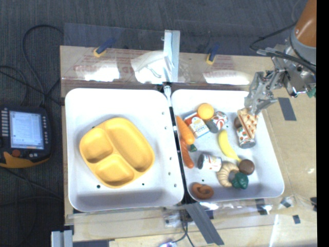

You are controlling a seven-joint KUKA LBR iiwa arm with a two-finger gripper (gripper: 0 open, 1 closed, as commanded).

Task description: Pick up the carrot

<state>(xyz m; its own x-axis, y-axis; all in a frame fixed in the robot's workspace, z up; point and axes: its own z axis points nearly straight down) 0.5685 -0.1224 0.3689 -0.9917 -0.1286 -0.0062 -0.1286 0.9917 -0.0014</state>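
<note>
Two white bins sit side by side on a pale wooden bench (298, 153), dark grey carpet all round. Landmark: the centre divider (175, 148) where the bins meet. Left of it, the left bin (77, 189) holds a yellow three-section tray (116, 152). Well left, off the bench, a black handheld pendant (24, 135) with a lit screen lies on the carpet, cables looping above it. Behind the divider, a clear sheet with crumpled white paper (150, 68) and two blue-yellow clips.

Right of the divider, the right bin (275, 181) is crowded with toy food. The carrot (185, 132) lies just right of the divider, touching or nearly touching the wall, running lengthways along it; orange, tapered, smooth. Just beside it are a small carton (197, 125), an orange ball (205, 110) and a banana (226, 145).

The gripper (255, 103) hangs at the bin's far right rim, well apart from the carrot, above a waffle-patterned piece (248, 121). Fingers open or closed: cannot tell.
</note>
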